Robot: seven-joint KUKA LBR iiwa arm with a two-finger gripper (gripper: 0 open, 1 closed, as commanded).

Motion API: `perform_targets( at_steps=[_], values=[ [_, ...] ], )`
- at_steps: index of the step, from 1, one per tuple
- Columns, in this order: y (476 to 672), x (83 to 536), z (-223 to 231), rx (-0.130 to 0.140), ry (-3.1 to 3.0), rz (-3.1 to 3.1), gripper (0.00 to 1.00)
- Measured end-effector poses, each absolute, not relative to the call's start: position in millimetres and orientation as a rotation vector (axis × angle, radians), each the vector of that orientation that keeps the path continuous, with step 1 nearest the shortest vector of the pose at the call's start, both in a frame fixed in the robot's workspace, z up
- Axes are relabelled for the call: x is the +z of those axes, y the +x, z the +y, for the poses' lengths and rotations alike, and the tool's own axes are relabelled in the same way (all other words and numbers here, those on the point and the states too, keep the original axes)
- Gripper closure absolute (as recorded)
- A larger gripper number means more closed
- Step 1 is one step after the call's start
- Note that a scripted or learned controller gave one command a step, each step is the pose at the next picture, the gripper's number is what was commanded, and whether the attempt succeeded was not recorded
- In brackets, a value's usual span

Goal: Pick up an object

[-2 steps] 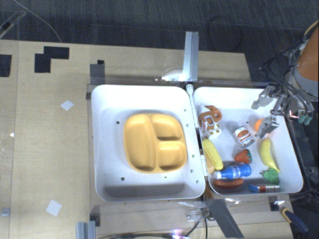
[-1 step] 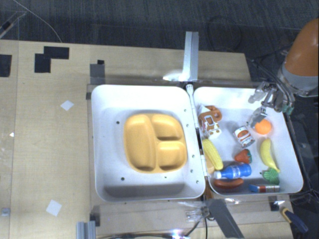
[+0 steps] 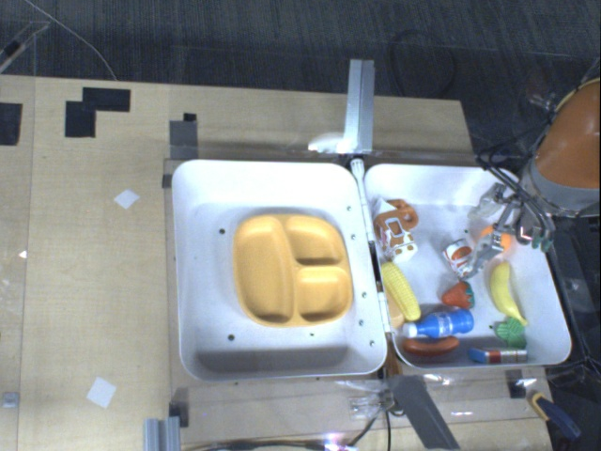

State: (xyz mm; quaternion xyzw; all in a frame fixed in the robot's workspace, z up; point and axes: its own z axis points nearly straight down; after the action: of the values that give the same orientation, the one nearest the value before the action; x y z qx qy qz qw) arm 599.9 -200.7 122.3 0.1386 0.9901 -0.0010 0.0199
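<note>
Nearest the camera, a blue bottle [image 3: 441,324] and a corn cob [image 3: 400,289] lie in the right bin [image 3: 427,184]. Farther back, the pincer [image 3: 495,233] is lowered beside a small red-and-white object [image 3: 458,255]; its spread cannot be told. A centred, vertical descent is advised.

Pale wooden bench [image 3: 84,280] against dark ribbed floor [image 3: 235,17].

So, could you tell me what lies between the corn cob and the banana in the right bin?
In the camera view, a small orange-red toy lies between the corn cob and the banana.
</note>
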Motion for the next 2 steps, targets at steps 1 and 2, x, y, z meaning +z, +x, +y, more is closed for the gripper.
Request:
perform_targets(
  at_steps=[1,2],
  values=[
    [499.7,90,-180,0.0,0.454,3.096,0.0],
    [532.9,107,-206,-0.003,0.428,3.1,0.0]
  ],
)
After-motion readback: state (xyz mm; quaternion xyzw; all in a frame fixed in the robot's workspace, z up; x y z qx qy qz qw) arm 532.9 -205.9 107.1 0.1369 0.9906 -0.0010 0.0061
